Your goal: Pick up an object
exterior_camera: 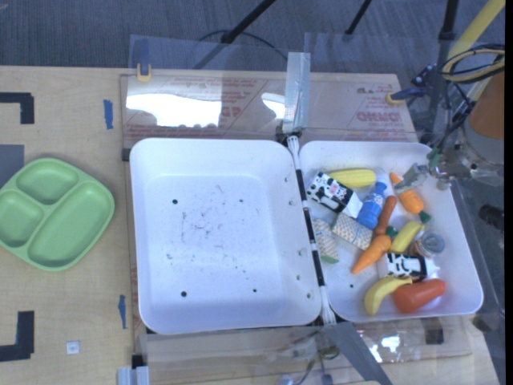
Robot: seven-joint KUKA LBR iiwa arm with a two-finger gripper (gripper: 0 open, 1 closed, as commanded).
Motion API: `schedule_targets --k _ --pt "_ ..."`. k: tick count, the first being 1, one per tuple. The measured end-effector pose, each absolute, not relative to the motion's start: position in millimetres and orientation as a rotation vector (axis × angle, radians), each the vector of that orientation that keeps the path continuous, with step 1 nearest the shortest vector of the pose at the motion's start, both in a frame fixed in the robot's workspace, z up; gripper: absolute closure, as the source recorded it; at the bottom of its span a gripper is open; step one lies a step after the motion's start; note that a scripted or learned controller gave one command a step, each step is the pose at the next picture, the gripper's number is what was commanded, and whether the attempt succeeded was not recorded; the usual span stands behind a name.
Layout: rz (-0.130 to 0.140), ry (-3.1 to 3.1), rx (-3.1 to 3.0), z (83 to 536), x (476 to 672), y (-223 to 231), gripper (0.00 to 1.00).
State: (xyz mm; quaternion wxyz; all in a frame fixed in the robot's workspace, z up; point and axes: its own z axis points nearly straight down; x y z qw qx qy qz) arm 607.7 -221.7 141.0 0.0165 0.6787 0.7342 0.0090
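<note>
We cannot resolve the gripper [425,171] state at the 3 o'clock frame edge, its arm cut off; toys crowd the right bin [469,251], red panel lettering illegible.

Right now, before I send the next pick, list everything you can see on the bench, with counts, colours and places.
Left bin: 1, white, centre of bench.
Right bin: 1, white, right of the left bin, holds the toys.
Corn cob: 1, yellow, top of right bin.
Cow-print box: 1, black and white, below the corn.
Blue bottle: 1, blue with a white cap, middle of right bin.
Carrots: 2, orange, middle of right bin.
Banana: 1, yellow, bottom of right bin.
Red pepper: 1, red-orange, bottom right corner.
Divided plate: 1, green, left on the bench.
Clear panels: 2, transparent, behind the bins.
Gripper: 1, grey, at the right bin's top right edge.
</note>
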Motion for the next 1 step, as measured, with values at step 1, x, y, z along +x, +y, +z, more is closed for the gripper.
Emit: schedule_targets --k 1 --pt "0.001 2.387 2.038 252.6 562.1 -223.3 0.00"
